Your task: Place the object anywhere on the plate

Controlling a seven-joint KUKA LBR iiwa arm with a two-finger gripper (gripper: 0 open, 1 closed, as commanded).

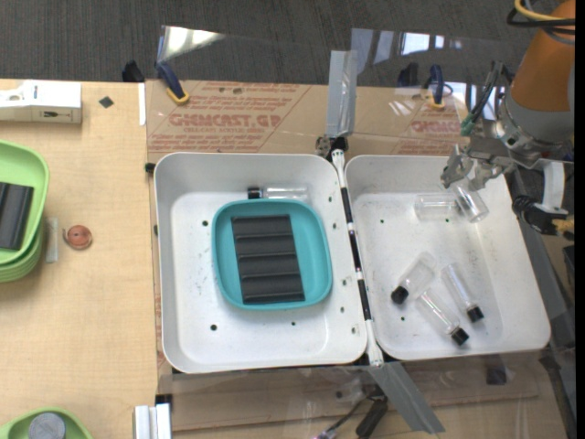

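Observation:
A teal square plate (271, 253) with a black ridged insert lies in the middle of the left bin (183, 273). Three clear vials with black caps (416, 278) (460, 293) (442, 318) lie in the front part of the right bin (512, 337). Another clear vial (437, 209) lies near that bin's back. My gripper (471, 177) hangs over the back right of the right bin, just above and right of that vial. A clear piece (473, 203) sits right under the gripper; whether it is held is unclear.
A clear vial with a black cap (276, 192) lies in the left bin behind the plate. Cardboard sheets (228, 117) stand behind both bins. Green trays (18, 213) and a small round red piece (79, 237) sit on the wooden bench at the left.

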